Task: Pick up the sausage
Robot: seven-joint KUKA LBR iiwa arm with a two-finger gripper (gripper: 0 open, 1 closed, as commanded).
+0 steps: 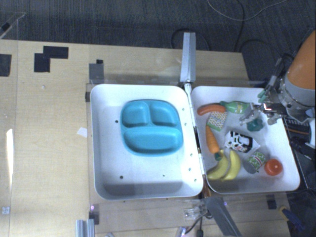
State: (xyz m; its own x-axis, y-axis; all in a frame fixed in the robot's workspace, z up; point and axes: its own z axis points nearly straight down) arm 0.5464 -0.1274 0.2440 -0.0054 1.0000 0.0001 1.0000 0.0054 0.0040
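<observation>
The sausage (211, 108) is a short reddish-orange link lying near the back left corner of the right bin (292, 179), just left of a green bottle (236, 106). My gripper (255, 115) hangs over the back right part of that bin, about a hand's width to the right of the sausage and apart from it. A small teal object (255, 125) sits directly under the gripper. The arm's orange band (302, 68) shows at the right edge.
The right bin also holds a carrot (212, 141), two bananas (226, 166), a patterned packet (216, 121), a black-and-white carton (239, 141), a green can (256, 160) and a red-orange ball (273, 167). A blue divided plate (150, 126) lies in the left bin (101, 181).
</observation>
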